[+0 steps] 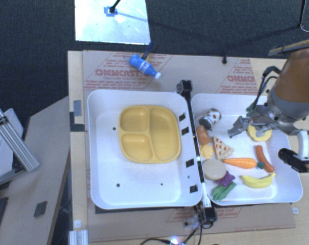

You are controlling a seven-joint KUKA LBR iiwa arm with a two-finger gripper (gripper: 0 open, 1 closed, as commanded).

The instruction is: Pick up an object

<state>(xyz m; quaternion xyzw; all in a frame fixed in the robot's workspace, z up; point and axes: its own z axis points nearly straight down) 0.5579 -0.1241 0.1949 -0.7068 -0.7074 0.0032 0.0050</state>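
The left bin (100, 188) is shallow, glossy white plastic with rounded corners, and it holds a pale yellow tray (149, 134) moulded into three smooth compartments. Behind it on the printed cardboard lies a blue bottle (143, 65) on its side.

The right bin (292, 190) holds toy food: a brown-and-white cup-like piece (211, 118), an orange sausage shape (202, 135), a triangular pizza slice (222, 148), a round tan biscuit (214, 168), a purple and green bunch (224, 185), a tapered orange carrot (240, 163), a curved yellow banana (257, 180), a red sausage (264, 158) and a yellow ring (260, 133).

The gripper (239, 127) hangs low over the bin's rear half, its grey metal fingers spread apart and holding nothing. The yellow ring lies just beside it on the right, partly under the wrist; the pizza slice lies just in front of the fingertips.
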